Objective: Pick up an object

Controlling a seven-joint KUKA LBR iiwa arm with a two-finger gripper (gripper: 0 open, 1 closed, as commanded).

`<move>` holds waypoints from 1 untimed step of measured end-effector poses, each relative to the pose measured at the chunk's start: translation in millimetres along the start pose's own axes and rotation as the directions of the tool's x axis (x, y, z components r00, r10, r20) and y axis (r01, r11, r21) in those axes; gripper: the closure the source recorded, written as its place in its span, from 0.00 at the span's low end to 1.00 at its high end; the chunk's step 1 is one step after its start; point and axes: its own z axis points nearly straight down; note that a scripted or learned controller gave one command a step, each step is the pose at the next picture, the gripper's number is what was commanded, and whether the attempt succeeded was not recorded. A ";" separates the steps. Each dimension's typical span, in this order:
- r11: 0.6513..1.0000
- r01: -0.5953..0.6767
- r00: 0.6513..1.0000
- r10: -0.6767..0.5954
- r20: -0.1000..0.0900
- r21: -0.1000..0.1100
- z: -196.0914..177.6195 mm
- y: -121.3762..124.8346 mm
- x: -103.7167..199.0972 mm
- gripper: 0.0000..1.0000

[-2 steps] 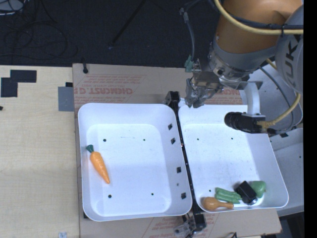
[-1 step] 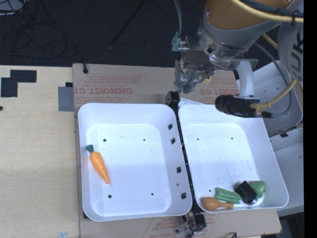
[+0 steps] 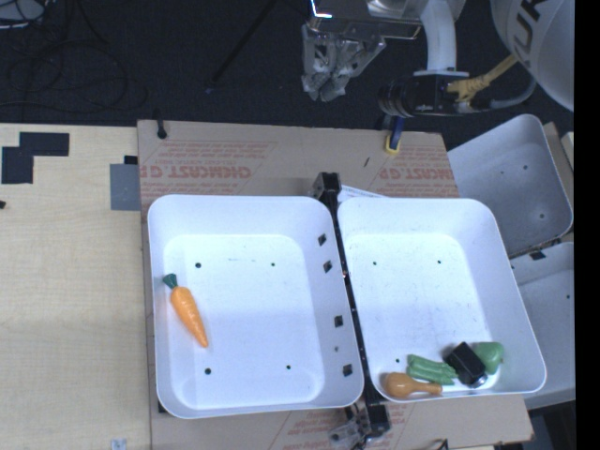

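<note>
A toy carrot (image 3: 188,316) with a green top lies near the left wall of the left bin (image 3: 239,216). In the near right corner of the right bin (image 3: 417,216) several small things are bunched together: a green pod (image 3: 430,369), a black block (image 3: 465,363), a round green piece (image 3: 489,352) and an orange pear-shaped toy (image 3: 410,385). My gripper (image 3: 325,86) hangs high at the back, above the dark area beyond the bench, far from both bins and over none of the objects.
Both bins rest on a brown cardboard sheet (image 3: 281,162). A black divider with clips (image 3: 337,289) runs between them. A grey metal plate (image 3: 520,172) lies to the right. Cables trail across the dark back area.
</note>
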 end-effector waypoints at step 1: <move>1.000 0.002 1.000 -0.002 0.001 0.010 6.0 21.4 77.9 1.00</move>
